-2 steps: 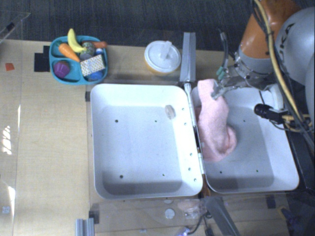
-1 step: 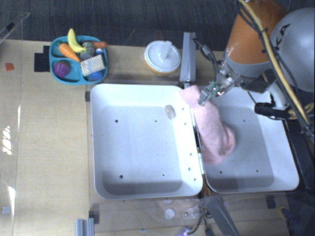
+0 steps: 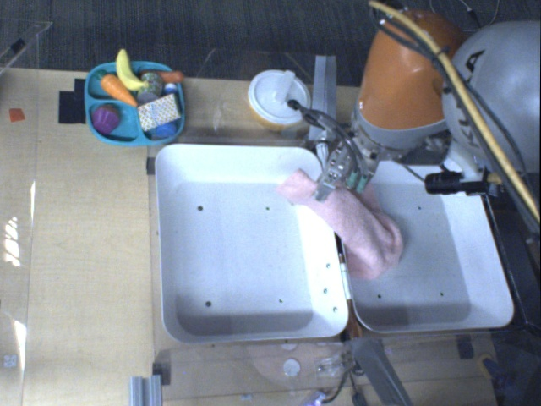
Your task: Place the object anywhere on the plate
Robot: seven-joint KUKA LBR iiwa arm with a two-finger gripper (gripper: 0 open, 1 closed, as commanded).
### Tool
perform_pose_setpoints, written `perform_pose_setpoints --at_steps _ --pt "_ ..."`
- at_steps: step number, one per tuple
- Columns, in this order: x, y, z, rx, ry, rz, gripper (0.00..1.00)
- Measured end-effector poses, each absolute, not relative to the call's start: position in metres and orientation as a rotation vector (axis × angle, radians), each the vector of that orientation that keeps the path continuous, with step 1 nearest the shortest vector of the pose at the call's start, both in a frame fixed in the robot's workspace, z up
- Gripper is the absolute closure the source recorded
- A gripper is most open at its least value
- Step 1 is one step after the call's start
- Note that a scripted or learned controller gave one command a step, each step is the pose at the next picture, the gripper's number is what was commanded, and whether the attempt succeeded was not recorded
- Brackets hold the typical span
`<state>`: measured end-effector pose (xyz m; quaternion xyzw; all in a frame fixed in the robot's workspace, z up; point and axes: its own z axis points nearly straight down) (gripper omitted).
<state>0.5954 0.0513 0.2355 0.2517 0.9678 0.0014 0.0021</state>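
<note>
A pink cloth [image 3: 365, 231] lies crumpled across the rim between the two bins, one end in the left bin [image 3: 237, 260] and the bulk in the right bin [image 3: 448, 260]. My gripper [image 3: 341, 180] is low over the cloth's upper end and touches it near the dividing rim. Whether the cloth is held cannot be made out from this angle. A blue sectioned plate [image 3: 95, 100] sits on the bench at the far left, beyond the left bin's back corner, and holds toy food such as a banana [image 3: 128, 70] and a carrot [image 3: 118, 90].
A round white and yellow dish [image 3: 275, 98] stands on the bench just behind the bins, between the plate and the arm. The orange wrist band [image 3: 406, 66] and grey arm body fill the upper right. Cables run over the arm.
</note>
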Motion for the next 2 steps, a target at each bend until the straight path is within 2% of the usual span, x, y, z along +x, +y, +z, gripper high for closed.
perform_pose_setpoints --at_steps 1,2 --pt "0.569 0.100 0.224 0.168 3.134 0.003 1.00" --pt "0.539 0.139 0.225 -0.001 3.138 0.003 1.00"
